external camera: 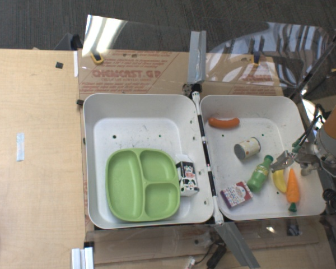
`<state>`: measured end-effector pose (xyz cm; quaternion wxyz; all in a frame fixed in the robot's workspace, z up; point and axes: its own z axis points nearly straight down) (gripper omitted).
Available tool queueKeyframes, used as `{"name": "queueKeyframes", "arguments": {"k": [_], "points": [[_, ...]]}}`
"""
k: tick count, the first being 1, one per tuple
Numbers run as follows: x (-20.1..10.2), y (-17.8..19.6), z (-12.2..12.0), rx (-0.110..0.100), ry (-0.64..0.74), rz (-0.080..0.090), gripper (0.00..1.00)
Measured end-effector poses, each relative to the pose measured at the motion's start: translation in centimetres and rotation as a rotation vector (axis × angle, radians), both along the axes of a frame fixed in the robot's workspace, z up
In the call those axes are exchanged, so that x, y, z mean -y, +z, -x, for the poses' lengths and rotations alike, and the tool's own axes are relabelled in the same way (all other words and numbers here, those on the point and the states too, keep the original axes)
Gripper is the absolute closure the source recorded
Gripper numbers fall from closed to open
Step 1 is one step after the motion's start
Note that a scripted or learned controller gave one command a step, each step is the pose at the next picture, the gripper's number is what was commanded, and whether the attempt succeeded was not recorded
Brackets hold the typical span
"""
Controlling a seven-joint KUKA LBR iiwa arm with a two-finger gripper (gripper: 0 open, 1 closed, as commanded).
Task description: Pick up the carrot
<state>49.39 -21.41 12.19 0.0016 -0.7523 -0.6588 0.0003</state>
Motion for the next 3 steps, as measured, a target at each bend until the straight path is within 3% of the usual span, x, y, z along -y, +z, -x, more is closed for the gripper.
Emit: {"name": "queueKeyframes", "arguments": {"k": [1, 2, 3], "points": [[-0.6, -3.1, 1.4, -0.001, -0.012, -0.011, 0.00], [0.1, -2.3, 1.6, -0.001, -0.023, -0.001, 1.00], [-4.5, 11.0, 0.9, 0.000, 0.080, 0.003, 1.00]]}}
